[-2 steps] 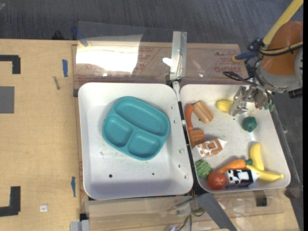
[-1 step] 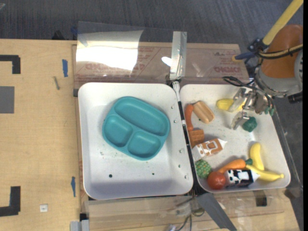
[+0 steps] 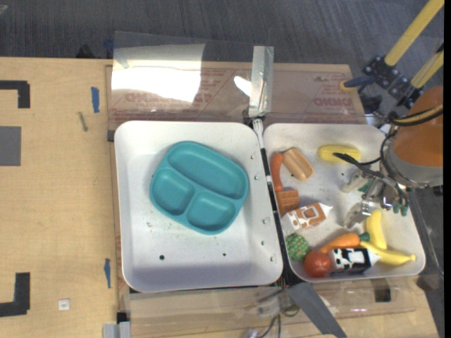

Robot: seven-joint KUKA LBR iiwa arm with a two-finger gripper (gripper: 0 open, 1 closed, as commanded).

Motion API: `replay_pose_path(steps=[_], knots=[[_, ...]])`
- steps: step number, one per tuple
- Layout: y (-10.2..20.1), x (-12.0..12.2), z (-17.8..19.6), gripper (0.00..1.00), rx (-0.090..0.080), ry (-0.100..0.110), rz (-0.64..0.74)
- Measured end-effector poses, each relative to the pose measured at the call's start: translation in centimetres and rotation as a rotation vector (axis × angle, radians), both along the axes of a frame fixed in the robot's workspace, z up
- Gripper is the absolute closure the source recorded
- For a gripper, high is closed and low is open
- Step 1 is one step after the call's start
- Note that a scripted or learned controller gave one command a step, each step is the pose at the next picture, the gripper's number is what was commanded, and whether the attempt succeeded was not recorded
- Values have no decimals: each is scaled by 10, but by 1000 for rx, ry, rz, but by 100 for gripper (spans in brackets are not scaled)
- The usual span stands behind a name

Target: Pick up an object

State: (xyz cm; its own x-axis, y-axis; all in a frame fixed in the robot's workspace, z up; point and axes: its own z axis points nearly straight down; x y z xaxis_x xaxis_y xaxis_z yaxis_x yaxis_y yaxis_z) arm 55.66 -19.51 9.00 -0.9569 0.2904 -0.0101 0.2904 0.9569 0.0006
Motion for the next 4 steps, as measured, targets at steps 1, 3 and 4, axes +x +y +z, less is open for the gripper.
replay_pose_path(steps=[1, 3, 4], knots=[[-14, -36, 4, 0, -10, -27, 19], [-23, 1, 42, 0, -3, 0, 263], [-16, 43, -1, 0, -4, 0, 334]])
